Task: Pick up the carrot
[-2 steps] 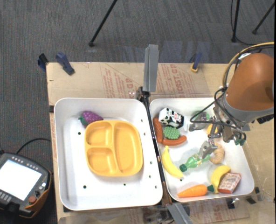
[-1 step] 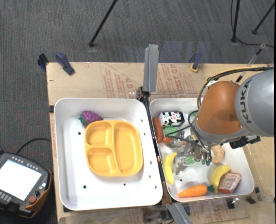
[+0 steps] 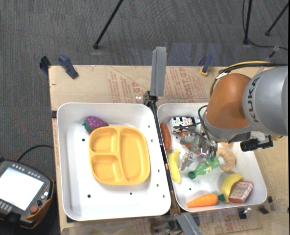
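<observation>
The orange carrot (image 3: 202, 200) with its green top lies along the front wall of the right bin (image 3: 260, 173). My gripper (image 3: 188, 153) hangs over the middle of that bin, well behind the carrot and apart from it. It is open, with nothing between its fingers. Its tips stand next to a green bottle (image 3: 204, 169) and a yellow banana (image 3: 174, 166).
Crowding the right bin are a red sausage (image 3: 165, 136), a small printed box (image 3: 182, 122), a tan pastry (image 3: 227, 159), a second yellow fruit (image 3: 230, 184) and a brown box (image 3: 241, 192) right of the carrot. The left bin (image 3: 71, 180) holds a yellow divided plate (image 3: 119, 154) and purple grapes (image 3: 95, 122).
</observation>
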Action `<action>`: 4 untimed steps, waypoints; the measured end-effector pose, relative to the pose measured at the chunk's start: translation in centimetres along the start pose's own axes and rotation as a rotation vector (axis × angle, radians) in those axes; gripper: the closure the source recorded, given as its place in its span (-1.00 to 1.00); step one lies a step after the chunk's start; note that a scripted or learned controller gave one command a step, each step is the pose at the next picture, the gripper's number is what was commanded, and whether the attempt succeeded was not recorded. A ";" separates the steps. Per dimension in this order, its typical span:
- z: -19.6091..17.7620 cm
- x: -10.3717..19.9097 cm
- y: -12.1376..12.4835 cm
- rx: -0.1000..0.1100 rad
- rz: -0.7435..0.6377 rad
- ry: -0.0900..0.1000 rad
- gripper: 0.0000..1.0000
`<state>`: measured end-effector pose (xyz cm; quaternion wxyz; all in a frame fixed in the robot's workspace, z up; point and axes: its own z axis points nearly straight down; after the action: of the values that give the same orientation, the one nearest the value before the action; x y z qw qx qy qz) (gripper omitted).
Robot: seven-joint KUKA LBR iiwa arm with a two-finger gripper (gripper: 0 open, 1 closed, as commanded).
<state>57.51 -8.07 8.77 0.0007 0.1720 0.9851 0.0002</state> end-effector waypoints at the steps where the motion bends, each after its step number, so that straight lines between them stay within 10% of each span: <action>1: -6.8 -5.3 -3.7 -0.001 -0.010 -0.010 -1.00; 2: -2.5 -8.4 -11.1 0.001 0.143 0.001 -1.00; 4: 0.0 -7.2 -10.8 -0.001 0.312 0.000 -1.00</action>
<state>60.57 -20.67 8.78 0.0006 0.3229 0.9464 0.0007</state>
